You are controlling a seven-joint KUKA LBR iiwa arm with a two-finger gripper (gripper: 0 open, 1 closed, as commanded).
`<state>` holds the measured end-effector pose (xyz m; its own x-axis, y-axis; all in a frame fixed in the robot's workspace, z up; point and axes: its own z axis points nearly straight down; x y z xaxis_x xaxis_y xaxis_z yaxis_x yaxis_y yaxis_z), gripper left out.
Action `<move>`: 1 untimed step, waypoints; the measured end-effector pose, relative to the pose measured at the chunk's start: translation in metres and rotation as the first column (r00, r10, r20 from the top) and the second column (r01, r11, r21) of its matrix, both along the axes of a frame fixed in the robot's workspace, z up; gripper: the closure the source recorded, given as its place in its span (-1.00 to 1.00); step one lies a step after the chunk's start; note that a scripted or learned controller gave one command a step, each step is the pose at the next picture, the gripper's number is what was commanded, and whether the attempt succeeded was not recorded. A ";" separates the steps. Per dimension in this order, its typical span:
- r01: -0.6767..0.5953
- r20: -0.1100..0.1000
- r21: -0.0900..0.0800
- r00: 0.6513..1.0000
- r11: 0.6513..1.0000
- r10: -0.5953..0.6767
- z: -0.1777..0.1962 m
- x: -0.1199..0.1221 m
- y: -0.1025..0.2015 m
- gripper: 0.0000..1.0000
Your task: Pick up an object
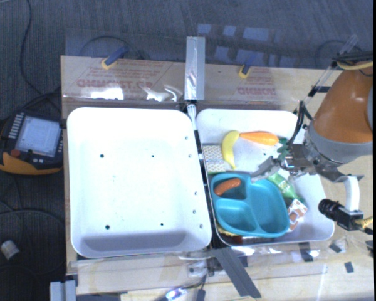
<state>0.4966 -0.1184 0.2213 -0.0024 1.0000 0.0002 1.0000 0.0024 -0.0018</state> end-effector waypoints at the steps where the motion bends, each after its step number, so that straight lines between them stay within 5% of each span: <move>1: -0.271 0.002 0.000 0.963 0.963 0.271 -0.019 0.018 -0.048 -1.00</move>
